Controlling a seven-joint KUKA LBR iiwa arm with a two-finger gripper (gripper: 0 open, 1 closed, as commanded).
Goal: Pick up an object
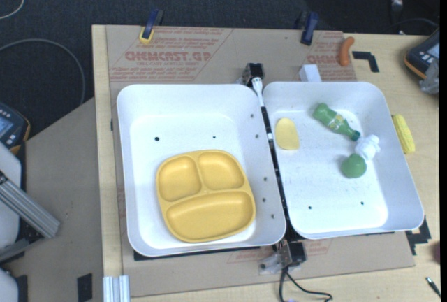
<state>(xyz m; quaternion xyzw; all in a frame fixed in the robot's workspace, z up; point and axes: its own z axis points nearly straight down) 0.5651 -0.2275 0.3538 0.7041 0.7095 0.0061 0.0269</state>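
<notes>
Nearest, at lower left of the frame, lying flat in the left bin (pixel 133 126): a yellow divided tray (pixel 206 196), broad and low, likely awkward to pinch. Farther up and to the right, scattered loose and apart in the right bin (pixel 391 203), probably to leave room around each for a grasp: a green round piece (pixel 354 165) with a white cap, a green bottle (pixel 335 120) on its side, and a pale yellow oval (pixel 287 133) near the bin's left wall. Cannot tell the gripper's state, nor the arm's pose.
</notes>
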